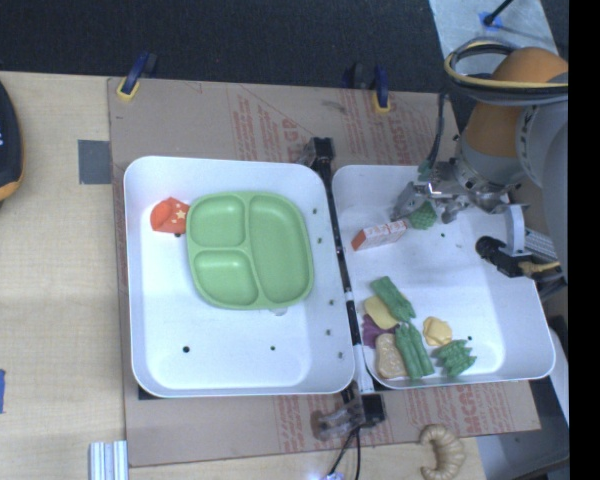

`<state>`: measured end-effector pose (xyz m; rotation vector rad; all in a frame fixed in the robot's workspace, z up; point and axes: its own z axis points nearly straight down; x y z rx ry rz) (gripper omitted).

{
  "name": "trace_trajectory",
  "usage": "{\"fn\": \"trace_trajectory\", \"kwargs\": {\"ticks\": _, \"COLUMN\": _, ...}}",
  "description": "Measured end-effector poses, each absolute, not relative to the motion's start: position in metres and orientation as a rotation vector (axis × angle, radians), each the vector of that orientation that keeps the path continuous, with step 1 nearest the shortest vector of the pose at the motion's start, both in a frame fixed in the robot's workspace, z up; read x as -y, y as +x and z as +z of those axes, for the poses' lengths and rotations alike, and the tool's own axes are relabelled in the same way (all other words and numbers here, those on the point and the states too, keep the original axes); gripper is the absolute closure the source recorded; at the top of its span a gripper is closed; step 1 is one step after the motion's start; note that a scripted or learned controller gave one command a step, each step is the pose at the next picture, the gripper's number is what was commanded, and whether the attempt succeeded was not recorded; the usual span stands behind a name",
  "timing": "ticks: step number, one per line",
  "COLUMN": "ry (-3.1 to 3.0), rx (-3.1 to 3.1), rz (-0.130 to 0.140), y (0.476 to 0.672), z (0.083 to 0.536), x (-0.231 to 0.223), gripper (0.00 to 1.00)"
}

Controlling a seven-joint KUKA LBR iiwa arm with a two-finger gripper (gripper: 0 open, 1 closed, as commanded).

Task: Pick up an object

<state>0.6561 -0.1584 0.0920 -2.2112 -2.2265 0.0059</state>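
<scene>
Just beside end effector [427, 200]: green toy [421, 219].

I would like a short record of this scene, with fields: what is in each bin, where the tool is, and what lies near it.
left bin: green divided plate; small red item at the plate's left edge
right bin: red and white packet; heap of small toy foods at the near edge
tool: over the right bin's far part, at a small green piece
grasp: cannot tell

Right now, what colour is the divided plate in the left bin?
Light green plate, clearest in the camera view.
</scene>
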Motion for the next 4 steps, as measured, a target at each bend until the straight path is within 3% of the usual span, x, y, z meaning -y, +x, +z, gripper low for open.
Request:
{"fn": "trace_trajectory", "kwargs": {"ticks": 1, "ry": -2.210, "rx": 2.228, "rz": 0.009, "y": 0.656, "z": 0.104, "x": 0.160, "gripper": 1.00}}
{"fn": "trace_trajectory", "kwargs": {"ticks": 2, "ry": -2.213, "rx": 2.233, "rz": -0.008, "y": 0.609, "z": 0.253, "x": 0.084, "gripper": 1.00}}
{"fn": "trace_trajectory", "kwargs": {"ticks": 3, "ry": -2.215, "rx": 2.225, "rz": 0.004, "y": 0.609, "z": 0.245, "x": 0.088, "gripper": 0.00}}
{"fn": "trace_trajectory", "kwargs": {"ticks": 4, "ry": -2.217, "rx": 2.219, "rz": 0.011, "y": 0.607, "z": 0.197, "x": 0.124, "gripper": 0.00}}
